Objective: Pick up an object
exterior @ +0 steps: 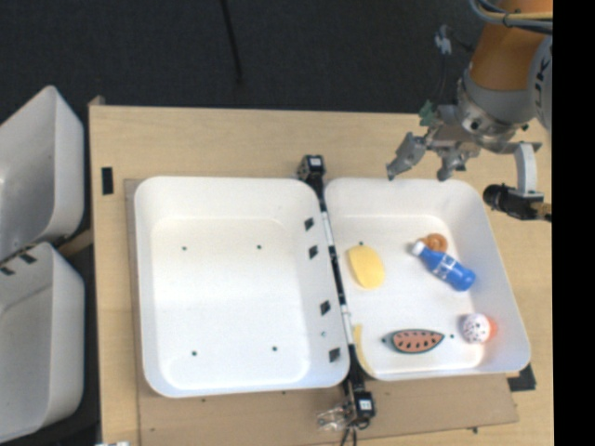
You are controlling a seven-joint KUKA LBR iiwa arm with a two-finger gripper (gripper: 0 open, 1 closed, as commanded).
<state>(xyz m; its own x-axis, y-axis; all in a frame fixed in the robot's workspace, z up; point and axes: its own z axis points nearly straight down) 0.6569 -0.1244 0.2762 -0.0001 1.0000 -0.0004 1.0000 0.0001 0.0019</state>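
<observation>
Hand [426,164]: I see fingers spread, holding nothing, above right bin's [497,221] far rim.
Bottle [444,266]: in right bin.

Dark floor [232,35]; wooden bench [232,142]; white containers [37,249] left.

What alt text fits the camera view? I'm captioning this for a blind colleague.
A robot gripper hovers open above the far edge of the right bin, which holds a yellow block, blue bottle, watermelon slice and small ball.
</observation>
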